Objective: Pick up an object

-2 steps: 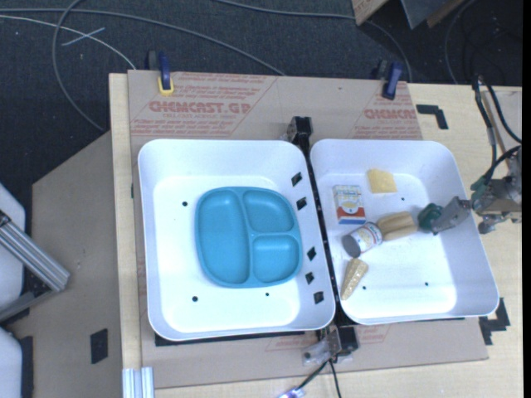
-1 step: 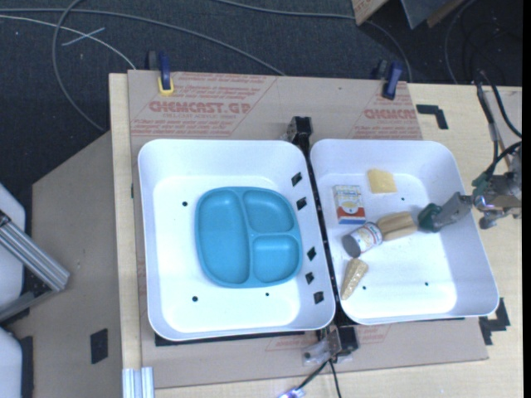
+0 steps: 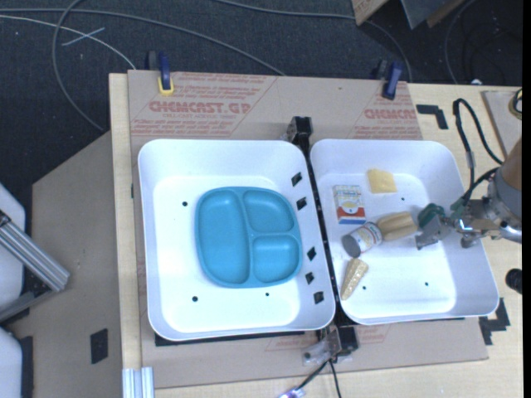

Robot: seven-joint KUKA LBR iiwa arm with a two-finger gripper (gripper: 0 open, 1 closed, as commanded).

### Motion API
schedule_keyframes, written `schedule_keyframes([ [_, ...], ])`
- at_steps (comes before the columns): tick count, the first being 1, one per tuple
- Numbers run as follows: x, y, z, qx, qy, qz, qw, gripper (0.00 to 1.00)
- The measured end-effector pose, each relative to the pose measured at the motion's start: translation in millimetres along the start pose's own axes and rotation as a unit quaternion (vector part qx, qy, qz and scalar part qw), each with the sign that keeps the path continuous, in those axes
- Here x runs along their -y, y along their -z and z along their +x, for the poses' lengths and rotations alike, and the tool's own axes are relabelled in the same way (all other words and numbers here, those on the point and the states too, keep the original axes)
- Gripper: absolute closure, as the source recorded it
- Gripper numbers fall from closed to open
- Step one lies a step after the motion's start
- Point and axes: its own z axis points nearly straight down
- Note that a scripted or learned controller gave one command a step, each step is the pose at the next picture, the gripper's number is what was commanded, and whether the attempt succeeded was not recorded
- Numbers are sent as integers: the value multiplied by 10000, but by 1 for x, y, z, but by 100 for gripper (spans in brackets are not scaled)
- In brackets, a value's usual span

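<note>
Two shallow white bins sit side by side on the counter (image 3: 124, 222), which is topped with a brown board.

The left bin (image 3: 158, 247) holds a single blue divided plate (image 3: 247, 236), lying flat near the bin's middle, with one long compartment on its left and two smaller ones on its right.

The right bin (image 3: 465, 293) holds several small things, gathered in its left and middle parts. A pale yellow block (image 3: 382, 181) lies toward the far wall. Just in front of it and to the left is a small box (image 3: 349, 204) with a white, red and blue face. Nearer the front, a grey and tan cylinder-like piece (image 3: 380, 230) lies on its side, slanted, its grey end toward the divider between the bins. Below that, a cone-shaped tan thing (image 3: 354, 278) lies with its point toward the front wall.

The arm (image 3: 508, 197) reaches in over the right bin's right wall. Its pincer (image 3: 433, 225) sits low, just beside the tan end of the cylinder-like piece; whether they touch, and whether the pincer is spread or pressed together, I cannot tell.
</note>
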Motion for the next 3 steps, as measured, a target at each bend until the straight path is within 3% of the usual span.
schedule_keyframes([
  [2, 2, -94, 2, -2, 2, 2, 10000, 0],
  [3, 1, -81, 2, 6, 0, -22, 10000, 100],
])
